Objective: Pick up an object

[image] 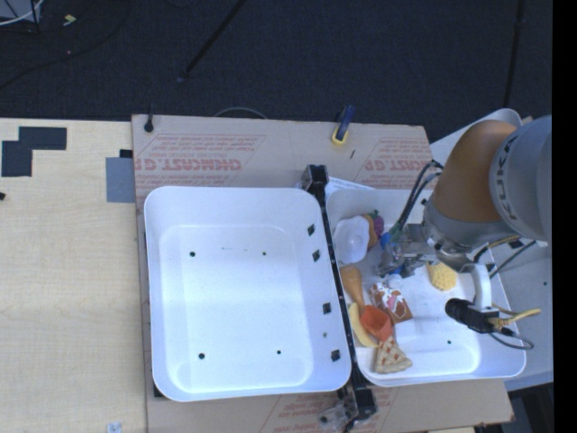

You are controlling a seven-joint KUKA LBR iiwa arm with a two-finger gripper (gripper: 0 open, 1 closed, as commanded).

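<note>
My gripper is low inside the right bin, near its middle, hanging from the grey arm with the orange band. Right below it lies a red-and-white packet. A white cup and a small purple item sit to its upper left. To its right is a yellow round piece. Nothing can be made out between the gripper's tips.
Along the right bin's left side lie an orange stick, a red cup-like piece, a yellow banana and a pizza slice. The left bin adjoins across a black divider. A blue-yellow clamp sits at the back.
</note>
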